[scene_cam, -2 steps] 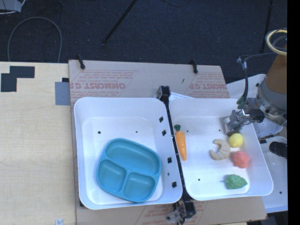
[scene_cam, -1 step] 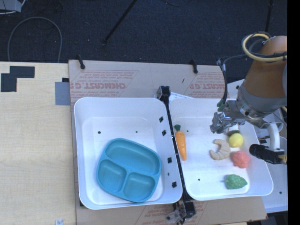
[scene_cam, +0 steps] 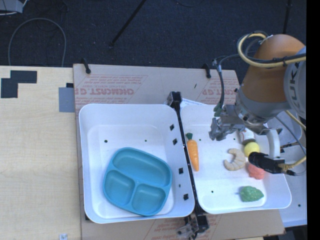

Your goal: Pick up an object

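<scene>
The right bin (scene_cam: 210, 204) holds an orange toy carrot (scene_cam: 192, 154) by its left wall, a beige croissant-shaped piece (scene_cam: 234, 159), a yellow ball (scene_cam: 251, 147), a pink-red piece (scene_cam: 256, 171) and a green leafy piece (scene_cam: 250, 194). My gripper (scene_cam: 219, 130) hangs over the upper middle of this bin, left of the yellow ball and above the croissant piece. Nothing shows between its fingers.
The left bin (scene_cam: 95, 119) holds a blue divided plate (scene_cam: 136, 181). A black divider (scene_cam: 181, 144) runs between the bins. The arm's orange band (scene_cam: 272, 64) and cables (scene_cam: 250, 44) hang over the right bin's far right corner.
</scene>
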Robot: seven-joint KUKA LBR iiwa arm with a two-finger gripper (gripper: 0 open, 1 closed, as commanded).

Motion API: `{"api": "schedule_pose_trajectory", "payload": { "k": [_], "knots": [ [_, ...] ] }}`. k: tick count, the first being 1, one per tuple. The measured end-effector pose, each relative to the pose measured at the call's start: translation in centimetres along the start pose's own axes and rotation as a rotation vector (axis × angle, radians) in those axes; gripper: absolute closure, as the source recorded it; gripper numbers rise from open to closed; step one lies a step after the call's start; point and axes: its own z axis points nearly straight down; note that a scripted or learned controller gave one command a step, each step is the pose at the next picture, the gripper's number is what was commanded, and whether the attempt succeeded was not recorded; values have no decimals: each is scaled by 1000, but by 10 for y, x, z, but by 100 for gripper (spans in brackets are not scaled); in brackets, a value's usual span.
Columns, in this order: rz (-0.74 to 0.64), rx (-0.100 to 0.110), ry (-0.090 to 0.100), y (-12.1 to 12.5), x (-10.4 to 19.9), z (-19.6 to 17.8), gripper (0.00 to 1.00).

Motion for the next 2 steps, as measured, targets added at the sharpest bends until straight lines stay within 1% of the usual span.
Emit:
{"api": "schedule_pose_trajectory", "payload": {
  "k": [1,2],
  "knots": [
    [1,1,-1,15,50,13,100],
    [1,3,-1,19,98,28,100]
  ]
}}
